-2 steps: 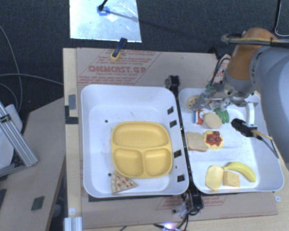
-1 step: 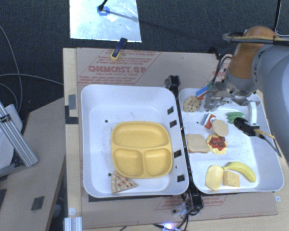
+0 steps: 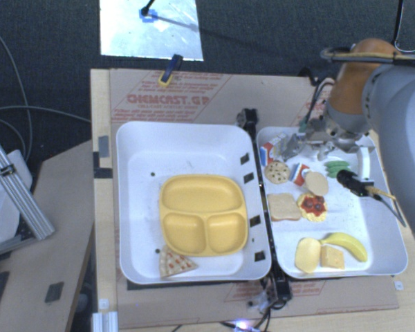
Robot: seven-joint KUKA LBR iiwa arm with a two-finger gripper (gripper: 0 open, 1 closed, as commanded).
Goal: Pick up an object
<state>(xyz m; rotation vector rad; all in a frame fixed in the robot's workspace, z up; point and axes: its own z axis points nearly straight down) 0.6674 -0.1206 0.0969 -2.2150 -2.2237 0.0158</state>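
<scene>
1. Gripper [image 3: 285, 146] hangs low over the right bin's [image 3: 387, 254] far left corner; whether it is parted or grasping anything, I cannot tell.
2. Left bin [image 3: 135, 185]: yellow tray [image 3: 203, 213], pizza slice [image 3: 174, 262].
3. Right bin: cookie [image 3: 277, 172] just below the gripper, bread slice [image 3: 283, 206], banana [image 3: 347, 245].

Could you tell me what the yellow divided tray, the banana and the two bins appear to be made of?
The yellow divided tray looks like moulded plastic: one even colour, soft sheen, rounded compartment edges. The banana is probably a plastic toy, given its uniform yellow and smooth skin, though a real one cannot be ruled out. Both the left bin and right bin seem thin, glossy white plastic.
</scene>
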